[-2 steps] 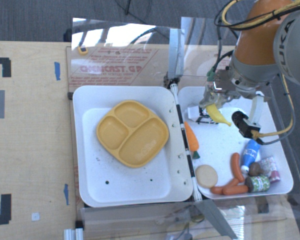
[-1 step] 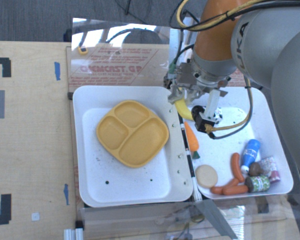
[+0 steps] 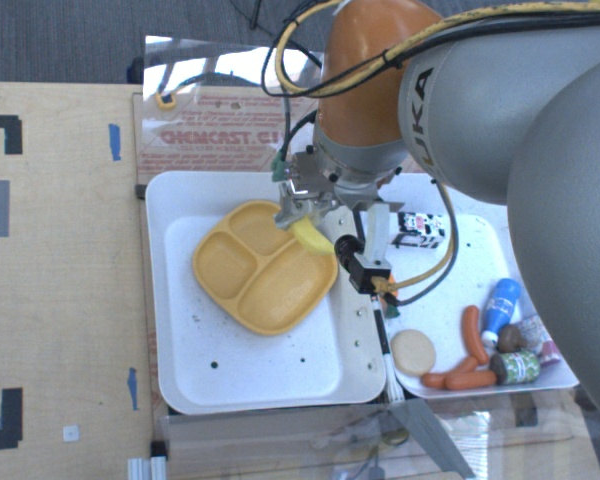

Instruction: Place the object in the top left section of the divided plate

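Yellow object: a small banana-like piece (image 3: 313,236) sits at the gripper's tip, over the upper-right rim of the divided plate (image 3: 263,265).
Object axis: long axis runs diagonally, from upper left to lower right; lower-right end points toward the gap between the bins.
Gripper (image 3: 298,211): narrow stance, fingers at the object's upper-left end; whether they actually clamp it cannot be told.
Plate: yellow-orange, three sections, lies in the left bin (image 3: 250,378).
Arm (image 3: 370,78): orange band directly above the wrist, reaches in from the right.
Right bin (image 3: 500,233): holds a round cracker (image 3: 414,351), sausages (image 3: 468,353), a blue bottle (image 3: 500,305), a green can (image 3: 518,367).
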Controlling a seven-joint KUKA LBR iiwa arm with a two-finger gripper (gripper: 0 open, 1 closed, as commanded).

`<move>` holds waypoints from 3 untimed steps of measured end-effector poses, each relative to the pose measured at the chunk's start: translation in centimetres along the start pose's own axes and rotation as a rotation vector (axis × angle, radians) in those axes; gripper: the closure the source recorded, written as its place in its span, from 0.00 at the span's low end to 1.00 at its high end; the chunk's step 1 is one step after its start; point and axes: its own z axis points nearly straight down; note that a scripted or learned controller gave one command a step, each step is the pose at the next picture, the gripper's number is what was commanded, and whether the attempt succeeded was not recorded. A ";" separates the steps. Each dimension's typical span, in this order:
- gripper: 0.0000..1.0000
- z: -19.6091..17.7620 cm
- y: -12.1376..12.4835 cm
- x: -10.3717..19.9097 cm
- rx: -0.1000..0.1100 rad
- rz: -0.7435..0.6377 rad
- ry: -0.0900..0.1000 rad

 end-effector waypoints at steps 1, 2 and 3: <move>1.00 -0.6 0.2 2.6 -0.003 0.063 0.000; 1.00 3.7 2.7 4.6 -0.001 -0.001 0.000; 1.00 5.3 6.9 6.9 -0.003 0.029 -0.001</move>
